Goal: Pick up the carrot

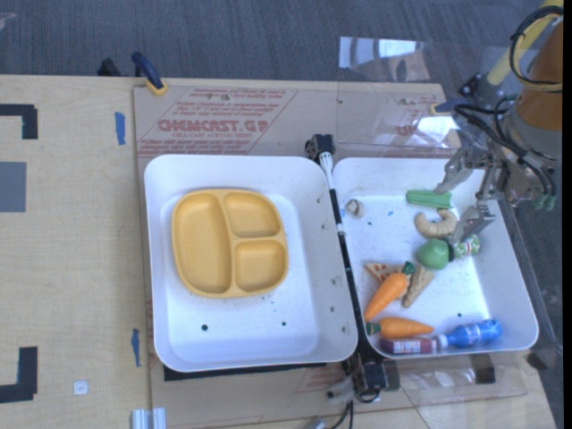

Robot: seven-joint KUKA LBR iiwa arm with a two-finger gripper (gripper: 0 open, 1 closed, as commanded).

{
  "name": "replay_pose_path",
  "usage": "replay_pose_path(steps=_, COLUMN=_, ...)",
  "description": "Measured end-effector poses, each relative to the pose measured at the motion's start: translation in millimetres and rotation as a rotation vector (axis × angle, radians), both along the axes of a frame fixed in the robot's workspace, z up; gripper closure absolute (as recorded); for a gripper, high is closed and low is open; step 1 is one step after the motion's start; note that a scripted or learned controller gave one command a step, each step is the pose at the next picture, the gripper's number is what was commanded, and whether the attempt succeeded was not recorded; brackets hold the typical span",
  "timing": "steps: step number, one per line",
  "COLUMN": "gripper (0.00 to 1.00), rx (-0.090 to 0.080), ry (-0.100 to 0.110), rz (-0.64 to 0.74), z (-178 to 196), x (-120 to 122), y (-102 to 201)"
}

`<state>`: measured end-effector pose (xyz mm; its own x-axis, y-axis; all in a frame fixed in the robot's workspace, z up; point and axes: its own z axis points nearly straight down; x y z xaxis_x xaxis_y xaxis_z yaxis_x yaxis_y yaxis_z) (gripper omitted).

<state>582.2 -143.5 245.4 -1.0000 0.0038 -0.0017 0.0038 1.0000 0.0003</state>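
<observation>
Blue bottle (472, 333) nearest — carrot (387, 294) lies untouched, claw (471, 206) apart above.

Red print reading "CHEMCAST. GP" is showing on the clear sheet (219, 119) behind the bins; smaller lines too blurry.

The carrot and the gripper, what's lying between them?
In the camera view, a green ball and a beige curved piece lie between the carrot and the gripper.
</observation>
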Motion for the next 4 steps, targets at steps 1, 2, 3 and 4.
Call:
replay_pose_path(steps=1, gripper=0.0, rx=0.005, ry=0.008, rz=0.153, z=-102.8, x=-57.8, y=55.6)
replay_pose_path(steps=2, gripper=0.0, rx=-0.004, ry=-0.041, rz=-0.006, z=-150.6, x=-75.6, y=47.9)
replay_pose_path(steps=3, gripper=0.0, rx=-0.001, ry=-0.051, rz=-0.11, z=-149.7, x=-85.5, y=39.5)
replay_pose_path(steps=4, gripper=0.0, rx=-0.007, ry=-0.045, rz=-0.266, z=-150.1, x=-88.5, y=45.3)
